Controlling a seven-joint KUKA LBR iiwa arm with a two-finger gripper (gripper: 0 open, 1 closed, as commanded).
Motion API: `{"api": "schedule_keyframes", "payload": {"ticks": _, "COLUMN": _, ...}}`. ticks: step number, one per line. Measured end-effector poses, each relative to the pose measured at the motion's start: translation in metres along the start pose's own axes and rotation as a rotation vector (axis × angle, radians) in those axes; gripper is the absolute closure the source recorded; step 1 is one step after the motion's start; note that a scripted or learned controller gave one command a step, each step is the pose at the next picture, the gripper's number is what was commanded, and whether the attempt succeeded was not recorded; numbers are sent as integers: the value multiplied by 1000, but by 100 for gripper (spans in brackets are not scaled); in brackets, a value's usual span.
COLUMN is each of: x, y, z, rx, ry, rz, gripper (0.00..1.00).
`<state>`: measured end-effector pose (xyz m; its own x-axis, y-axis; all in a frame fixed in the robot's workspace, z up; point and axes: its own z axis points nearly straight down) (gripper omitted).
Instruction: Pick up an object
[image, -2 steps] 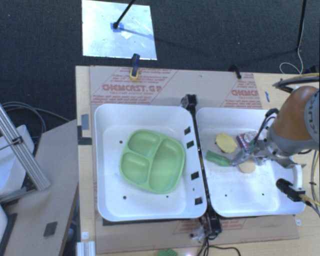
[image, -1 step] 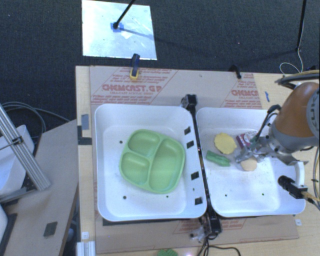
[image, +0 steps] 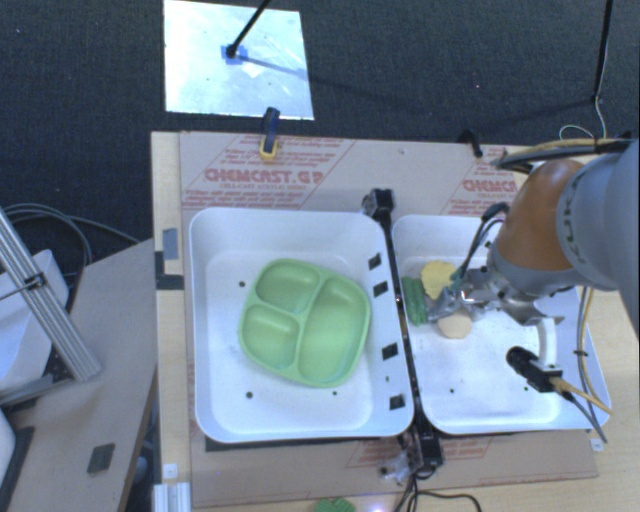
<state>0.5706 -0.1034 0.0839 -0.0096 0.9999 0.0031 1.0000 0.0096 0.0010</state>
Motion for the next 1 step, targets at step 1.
{"api": "schedule_keyframes", "payload": {"ticks": 1, "x": 73, "y": -22, "z": -107, "rx": -10, "ry": 0, "rz": -2, "gripper": 100}}
